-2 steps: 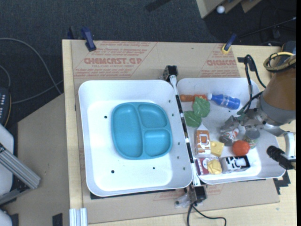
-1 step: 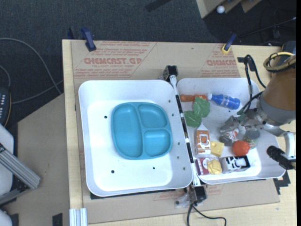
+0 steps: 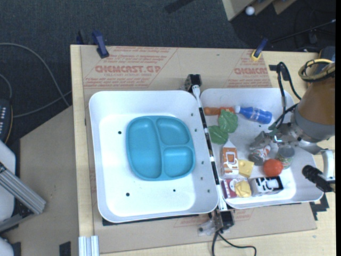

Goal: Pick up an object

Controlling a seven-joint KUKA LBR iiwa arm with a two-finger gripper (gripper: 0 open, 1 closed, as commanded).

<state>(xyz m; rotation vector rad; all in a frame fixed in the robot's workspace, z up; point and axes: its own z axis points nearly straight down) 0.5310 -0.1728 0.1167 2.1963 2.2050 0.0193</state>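
Note:
The right bin [image 3: 303, 192] holds several small objects. A blue bottle [image 3: 254, 113] lies at its back, with an orange carrot-like piece [image 3: 212, 111] and two green pieces [image 3: 225, 124] to its left. A red tomato [image 3: 273, 167], a yellow wedge [image 3: 245, 168], an orange-and-white carton [image 3: 229, 160] and a black-and-white item [image 3: 268, 184] lie toward the front. My gripper [image 3: 261, 147] hangs low in the bin's middle, just above and left of the tomato. It is over a grey object whose shape is unclear. Nothing is visibly lifted.
The left bin [image 3: 106, 143] holds a blue divided plate [image 3: 160, 146]. A ridge with black clamps [image 3: 193, 81] separates the two bins. The arm's orange band [image 3: 319, 103] stands over the right bin's right edge. Cables run along the bench's right side.

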